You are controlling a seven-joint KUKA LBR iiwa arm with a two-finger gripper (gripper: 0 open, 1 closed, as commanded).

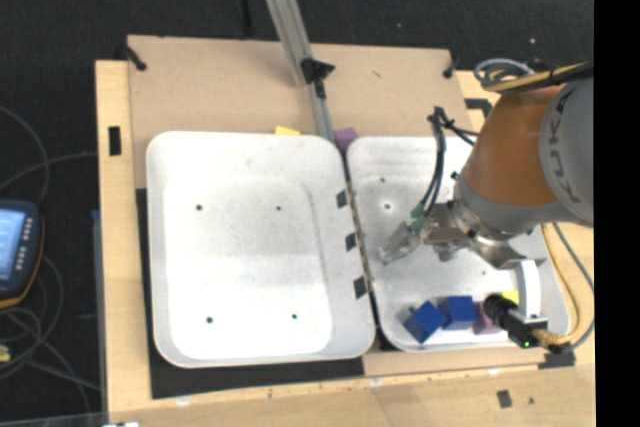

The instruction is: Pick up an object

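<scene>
Two blue blocks sit at the near end of the right bin [400,175]: one [424,319] tilted and further left, the other [460,311] just right of it, touching or nearly so. A small purple piece [485,316] is right beside the second block, partly hidden.

Gripper [398,243] is over the middle of the right bin, close to the divider between the bins, pointing left. It is well apart from the blocks, on their far side. Can't tell if it's wide or narrow from this angle; nothing visible in it.

Arm [515,155] comes in from the right over the right bin's far-right part.

Left bin [250,245] shows bare white floor with a few dark dots.

Past the bins' far rims on the bench [250,75]: a yellow bit [287,130] behind the left bin, and a purple block [346,137] at the gap between the bins.
</scene>
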